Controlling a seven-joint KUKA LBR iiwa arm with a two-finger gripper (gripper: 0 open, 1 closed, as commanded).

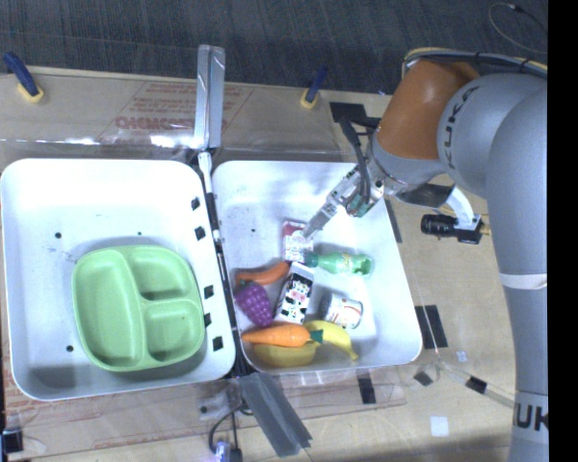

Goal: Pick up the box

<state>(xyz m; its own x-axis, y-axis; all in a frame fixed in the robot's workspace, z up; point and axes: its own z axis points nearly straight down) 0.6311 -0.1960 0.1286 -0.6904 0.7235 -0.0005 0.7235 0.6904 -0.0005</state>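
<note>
White plastic bins sit side by side on my table. The left bin (24,258) holds a green divided tray (140,306). The right bin (390,325) carries the clutter, bunched toward its near edge. The box (296,298), white with dark print, lies among it, its long axis running from the bin's near edge toward the far edge, tilted slightly right at the top. A purple grape bunch (254,302) lies just left of it, a green bottle (339,262) just beyond, a carrot (275,336) and banana (335,338) nearer. My tool (308,231) hangs over a small pink-and-white packet (294,240), beyond the box; whether it is spread or pressed together I cannot tell.
</note>
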